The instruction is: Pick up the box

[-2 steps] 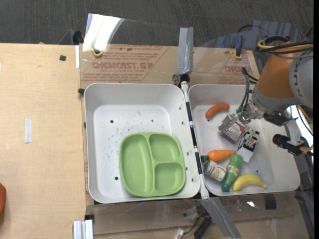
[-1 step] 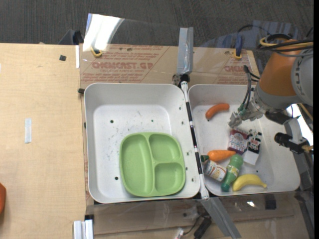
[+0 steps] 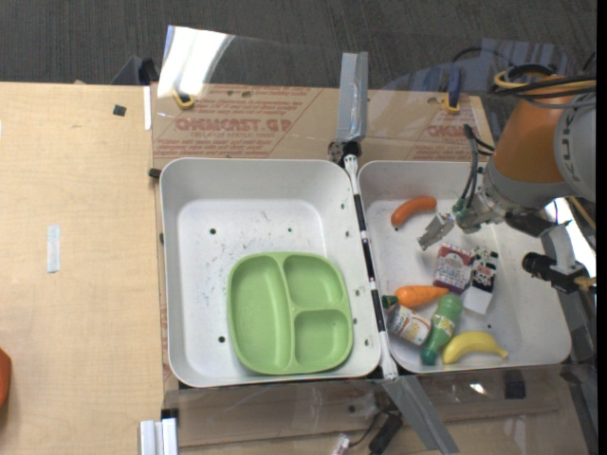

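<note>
Grey robot arm (image 3: 560,150) hangs over the right bin (image 3: 560,354), its gripper (image 3: 446,227) with fingers apart and holding nothing, just above the small purple-and-white box (image 3: 453,268) lying near the bin's middle beside an orange carrot (image 3: 421,296).

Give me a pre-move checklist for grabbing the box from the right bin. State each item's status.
1. Box located: ok. The box lies in the right bin, left of a small white carton.
2. Gripper placed over box: not ok. The gripper sits up and to the left of it, above bare bin floor.
3. Gripper holding nothing: ok. No item sits between its fingers.
4. Room around box: not ok. The carton touches its right side, and an orange carrot and green bottle lie just below.
5. Descent path: ok. Nothing lies on top of the box.
6. Finger opening wide enough for box: cannot tell.
</note>
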### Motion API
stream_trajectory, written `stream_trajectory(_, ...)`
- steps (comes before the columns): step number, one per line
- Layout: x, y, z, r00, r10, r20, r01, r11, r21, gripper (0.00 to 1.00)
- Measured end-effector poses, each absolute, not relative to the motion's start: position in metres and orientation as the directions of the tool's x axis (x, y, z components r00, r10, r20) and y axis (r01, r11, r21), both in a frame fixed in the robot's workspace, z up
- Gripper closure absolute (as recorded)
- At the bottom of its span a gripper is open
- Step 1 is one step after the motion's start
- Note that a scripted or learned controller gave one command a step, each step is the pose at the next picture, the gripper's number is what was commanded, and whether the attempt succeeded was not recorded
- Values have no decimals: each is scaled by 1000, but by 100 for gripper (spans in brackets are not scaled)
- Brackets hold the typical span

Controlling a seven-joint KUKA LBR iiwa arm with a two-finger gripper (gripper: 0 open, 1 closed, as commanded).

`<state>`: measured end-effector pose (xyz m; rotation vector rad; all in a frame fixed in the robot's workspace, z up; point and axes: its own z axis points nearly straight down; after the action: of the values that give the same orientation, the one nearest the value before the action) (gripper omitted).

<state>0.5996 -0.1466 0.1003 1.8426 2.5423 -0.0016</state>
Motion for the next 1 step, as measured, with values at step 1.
stream_trajectory(1, 555, -159, 91, -356, 935, 1, 935, 356, -2, 0)
